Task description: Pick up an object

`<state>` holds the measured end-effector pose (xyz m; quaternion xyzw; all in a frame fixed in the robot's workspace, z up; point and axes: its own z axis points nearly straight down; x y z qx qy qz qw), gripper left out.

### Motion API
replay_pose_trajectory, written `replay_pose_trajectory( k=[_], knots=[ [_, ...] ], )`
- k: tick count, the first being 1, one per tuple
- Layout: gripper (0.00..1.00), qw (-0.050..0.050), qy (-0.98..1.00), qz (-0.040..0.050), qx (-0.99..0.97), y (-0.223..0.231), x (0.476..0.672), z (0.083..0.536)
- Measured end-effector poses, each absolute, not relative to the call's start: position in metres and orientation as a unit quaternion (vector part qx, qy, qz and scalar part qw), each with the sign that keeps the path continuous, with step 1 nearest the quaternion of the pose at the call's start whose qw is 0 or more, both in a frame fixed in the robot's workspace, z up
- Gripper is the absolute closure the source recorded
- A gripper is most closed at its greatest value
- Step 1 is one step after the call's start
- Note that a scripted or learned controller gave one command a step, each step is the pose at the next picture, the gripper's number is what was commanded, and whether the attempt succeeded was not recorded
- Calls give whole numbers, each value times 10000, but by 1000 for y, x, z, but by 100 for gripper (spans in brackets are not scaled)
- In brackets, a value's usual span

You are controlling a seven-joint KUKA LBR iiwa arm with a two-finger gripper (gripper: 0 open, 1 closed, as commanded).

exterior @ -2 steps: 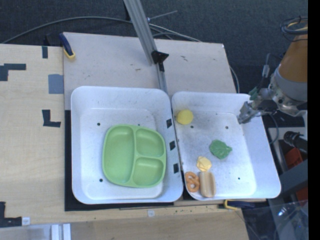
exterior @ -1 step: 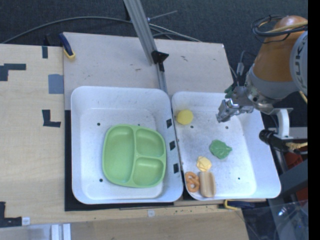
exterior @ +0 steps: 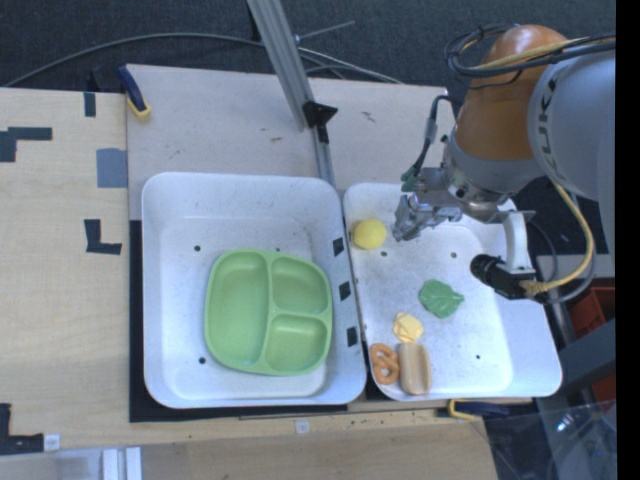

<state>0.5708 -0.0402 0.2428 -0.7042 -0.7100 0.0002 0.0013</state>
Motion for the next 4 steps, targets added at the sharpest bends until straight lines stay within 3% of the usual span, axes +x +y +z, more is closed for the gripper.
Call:
replay_pose_trajectory(
  k=[3, 4],
  knots=[
    [100, 3, -7094, -7, -7048, 97, 623, 235],
    [0, 1, -7081, 11, -7061, 93, 623, 234]
  ],
)
